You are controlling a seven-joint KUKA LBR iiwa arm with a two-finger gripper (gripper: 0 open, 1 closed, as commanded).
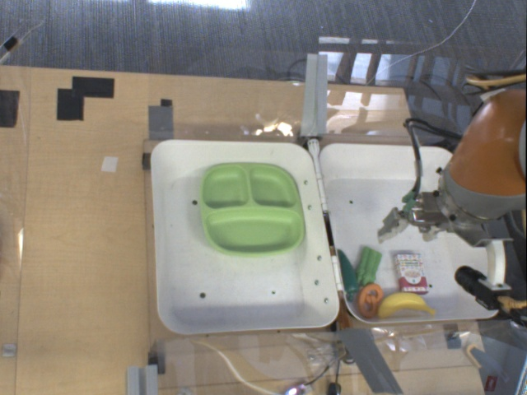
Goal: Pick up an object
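1. Two white bins sit side by side on the bench: left bin [177,245], right bin [362,179]
2. A green divided plate [250,208] lies in the left bin, with three compartments
3. The arm [494,159] reaches in from the right, its orange band above the wrist
4. The gripper [397,220] hangs over the right bin, fingers spread, nothing between them
5. Near that bin's front edge lie a banana [405,304], an orange item [370,297], a green packet [367,265] and a red-and-white box [410,271]
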